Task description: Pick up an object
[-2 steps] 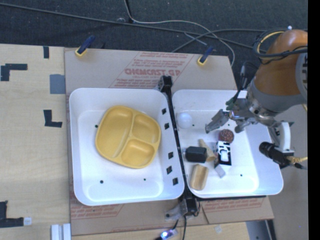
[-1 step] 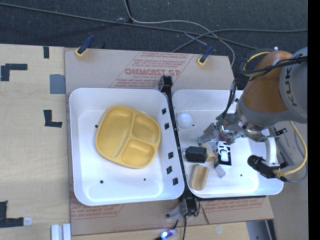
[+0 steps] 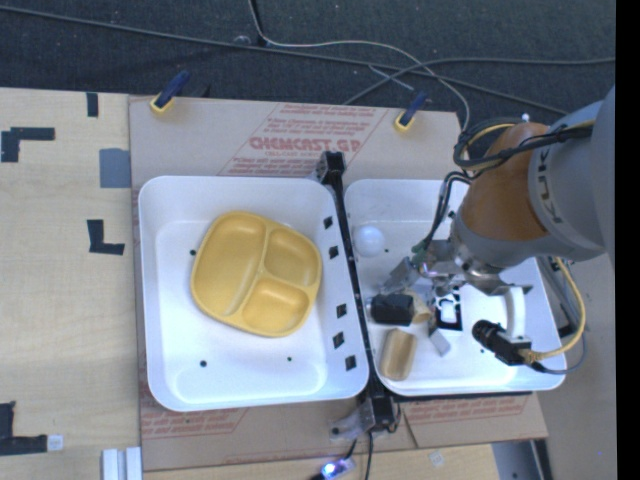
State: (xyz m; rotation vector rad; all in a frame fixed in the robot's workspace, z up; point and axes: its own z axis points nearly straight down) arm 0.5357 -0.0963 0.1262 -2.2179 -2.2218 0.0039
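Camera view: arm (image 3: 540,193) reaches in from the right, over the right bin (image 3: 520,378). Gripper (image 3: 425,278) sits low in that bin's middle. Black object (image 3: 392,309) lies just left and slightly below the gripper tip, very close, maybe touching; contact unclear. Tan object (image 3: 398,353) lies below the black one, near the bin's front wall, apart from the gripper. Small white ball (image 3: 371,238) sits up-left of the gripper by the divider between bins, apart from it. A black-and-white piece (image 3: 449,311) lies just below the gripper, partly tucked under the wrist hardware.

Left bin (image 3: 160,298) holds a yellow divided tray (image 3: 256,271), well apart from the gripper.

Jaws: tip is cluttered and dark; can't tell opening, nothing visibly held.
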